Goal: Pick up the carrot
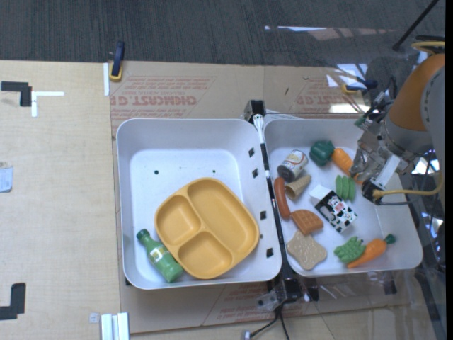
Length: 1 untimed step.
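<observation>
Camera view
Carrot (pixel 369 251): lies flat in the right bin (pixel 403 257), near its front right corner, orange body tilted, green leafy top toward the left, just beside the toast (pixel 306 251).
Second orange piece (pixel 342 160): lies near the bin's back, just beside the green pepper (pixel 322 151); possibly another carrot, too small to confirm.
Gripper (pixel 369 168): hangs over the right bin's back right part, well apart from the front carrot; whether it is open or closed cannot be told.
Handling: judged a light, rigid plastic toy with a smooth, tapered body that may slip.
Grasp point: across the thick middle of the orange body, away from the leafy top and the bin wall.
Risk: the wall close by leaves little finger clearance.
Left bin (pixel 141 147): holds a yellow tray (pixel 205 227) and a green bottle (pixel 160 256).
Surface: white bins rest on cardboard over a light wood desk (pixel 56 211).
Room: dark carpet behind the desk.
</observation>
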{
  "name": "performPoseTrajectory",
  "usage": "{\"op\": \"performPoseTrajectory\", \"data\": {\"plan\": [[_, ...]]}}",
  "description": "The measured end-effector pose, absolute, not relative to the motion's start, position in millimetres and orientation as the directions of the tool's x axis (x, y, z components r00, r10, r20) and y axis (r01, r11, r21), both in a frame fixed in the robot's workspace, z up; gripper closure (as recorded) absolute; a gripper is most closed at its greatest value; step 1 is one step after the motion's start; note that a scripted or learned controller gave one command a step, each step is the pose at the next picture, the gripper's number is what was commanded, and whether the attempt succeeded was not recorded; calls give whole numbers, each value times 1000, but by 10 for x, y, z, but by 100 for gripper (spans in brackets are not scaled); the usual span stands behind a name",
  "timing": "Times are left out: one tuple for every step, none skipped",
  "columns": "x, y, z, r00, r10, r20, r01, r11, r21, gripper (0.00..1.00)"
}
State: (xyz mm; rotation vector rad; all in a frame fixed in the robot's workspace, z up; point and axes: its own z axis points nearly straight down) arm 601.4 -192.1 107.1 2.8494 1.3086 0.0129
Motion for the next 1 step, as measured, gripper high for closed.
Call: {"op": "performPoseTrajectory", "data": {"plan": [[6250, -1342, 1540, 759, 651, -3, 651, -759, -1, 100]]}}
